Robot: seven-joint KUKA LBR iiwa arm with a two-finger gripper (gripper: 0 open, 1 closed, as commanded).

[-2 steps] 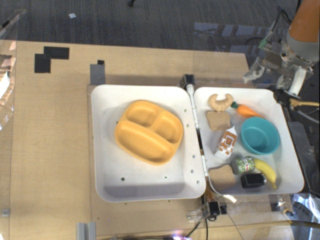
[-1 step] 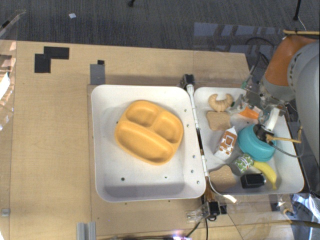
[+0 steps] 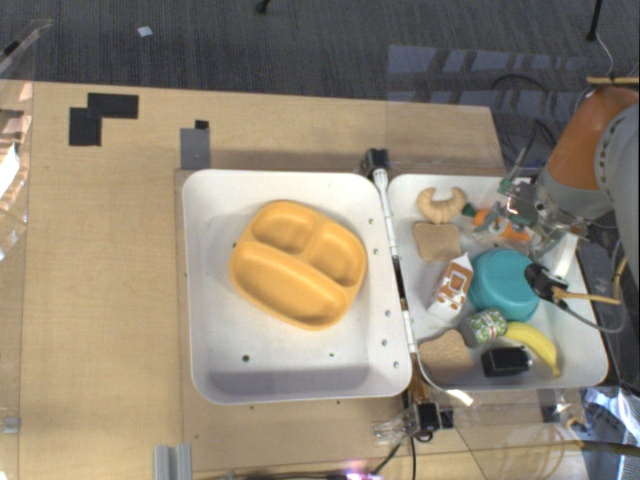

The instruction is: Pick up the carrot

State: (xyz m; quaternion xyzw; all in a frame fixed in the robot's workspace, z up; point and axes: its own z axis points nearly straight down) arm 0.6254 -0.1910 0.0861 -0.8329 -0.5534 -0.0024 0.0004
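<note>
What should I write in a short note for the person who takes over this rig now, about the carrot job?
Claw: low over the far part of the right bin, next to the carrot; whether it is open or shut cannot be told.
Carrot: small orange piece in the right bin, between the croissant and the teal bowl, partly hidden by the claw.
Left bin: holds the yellow divided plate.
Done: the arm has reached the carrot's spot.
Left: no grasp can be confirmed; the carrot is not yet lifted.
</note>
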